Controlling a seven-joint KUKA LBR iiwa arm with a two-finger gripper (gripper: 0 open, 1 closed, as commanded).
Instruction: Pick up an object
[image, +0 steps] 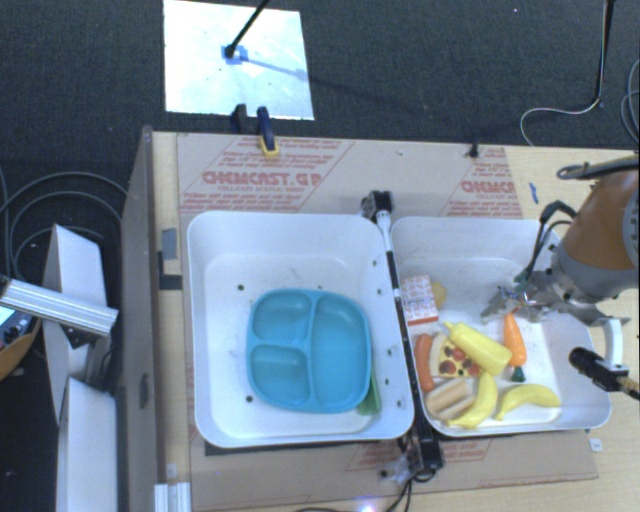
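End effector (512, 300) at right of frame, low over the right bin (470, 240), just above the toy carrot (515, 340). Metal parts blur together; cannot tell how it is set, and nothing visibly held. Arm body, grey with orange band, enters from the right edge.

Nearest candidate: the carrot, orange with green tip, lying roughly upright in frame at the bin's right-centre. Judged light, rigid plastic, smooth and likely slippery; narrow, so a grip across its middle looks best.

Just left of it, a yellow corn-like piece (478, 346) lies diagonally, touching or overlapping a pizza slice (452, 364). Below these, a banana (528, 399) and a second curved yellow piece (483, 402), close together. A sausage (424, 360) lies along the bin's left wall, a bun-like piece (447, 400) lower left, a small printed carton (418, 296) above.

Crowding is the risk: items touch, so a descent may nudge neighbours.

Left bin (230, 260) at centre frame holds a blue divided plate (308, 350), with something green at its lower right edge. Both bins sit on the table (300, 170).
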